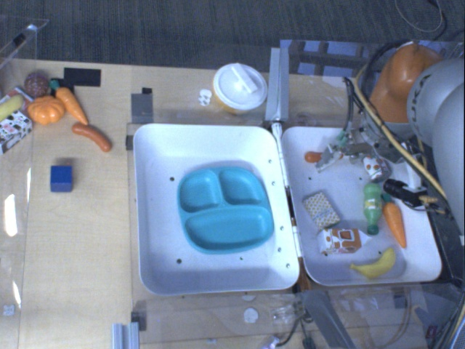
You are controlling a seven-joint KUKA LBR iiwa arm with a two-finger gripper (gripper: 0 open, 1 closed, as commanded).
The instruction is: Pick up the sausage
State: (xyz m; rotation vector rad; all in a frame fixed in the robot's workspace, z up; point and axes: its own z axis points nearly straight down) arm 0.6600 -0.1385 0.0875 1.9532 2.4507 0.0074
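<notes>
A small orange-red sausage [312,156] lies at the far left of the right bin [429,267], close to its back wall. My gripper [328,158] hangs low over that bin just to the right of the sausage, its tip almost touching it. Nothing is visibly held. The grey arm with its orange band [396,86] comes in from the upper right. A second, longer sausage-like piece [92,137] lies outside the bins on the wooden bench at far left.
The right bin also holds a green bottle [373,206], a carrot [394,224], a banana [374,264], a grey patterned square [320,209] and a small box [341,241]. A blue divided plate [225,208] sits in the left bin. Toy food and a blue cube [62,178] lie on the bench.
</notes>
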